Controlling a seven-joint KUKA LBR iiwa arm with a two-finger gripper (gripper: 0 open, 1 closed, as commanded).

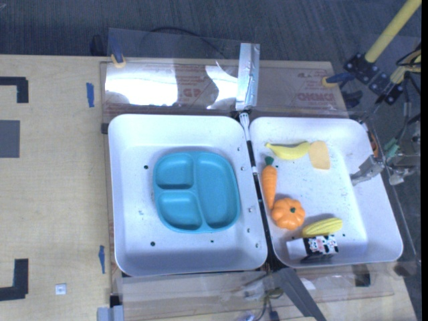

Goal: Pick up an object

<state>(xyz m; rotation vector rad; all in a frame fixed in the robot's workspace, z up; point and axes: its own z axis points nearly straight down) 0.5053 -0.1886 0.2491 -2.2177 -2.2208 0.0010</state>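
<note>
- Counter (53,179): pale wood, carrying two shallow white bins side by side.
- Left bin (127,246): holds a blue divided plate (197,191), three compartments, nothing in them.
- Right bin (361,212): holds all candidate objects, clustered along its left half.
- Carrot (269,184): lying against left wall of right bin, long axis running near-to-far, green top at far end.
- Banana (289,151): far end of right bin, long axis across the bin; touching or just beside a pale yellow block (320,156) on its right.
- Pumpkin (288,213): small, orange, round, just below carrot tip, near corn.
- Corn cob (322,227): yellow, long axis roughly across the bin, tilted slightly; just beside pumpkin.
- Black-and-white box (319,245): near edge of bin, just below corn.
- Hand (372,169): metallic part seen at right rim of right bin, above bin level as far as can be judged; state of fingers not readable, cannot tell whether released or clenched; nothing seen grasped.
- Key relation: all objects lie to the left of the hand in this view; yellow block and banana nearest, carrot farthest across. Judged: task not yet begun; leftward reach and descent needed.
</note>
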